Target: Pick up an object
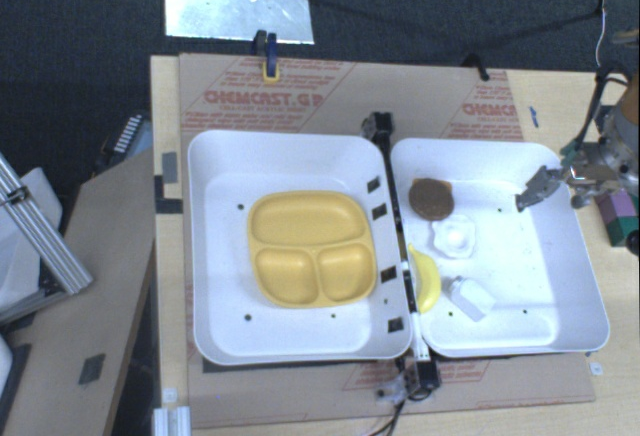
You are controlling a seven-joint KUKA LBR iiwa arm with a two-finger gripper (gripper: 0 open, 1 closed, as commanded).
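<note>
Two shallow white bins sit side by side on a brown bench. At the lower middle of the frame, the right bin point(560, 324) holds a small white block point(470, 299) nearest the bottom. A yellow banana point(426, 281) lies against the divider just left of the block. Above them sits a white cup-like piece point(454, 238), and above that a brown round disc point(431, 198). At left, the left bin point(215, 224) holds a yellow tray point(306, 247) with three compartments. At the right edge of the frame, the gripper point(530, 192) hangs over the right bin's upper right part, well apart from all four items. It holds nothing; how far it is open cannot be told.
</note>
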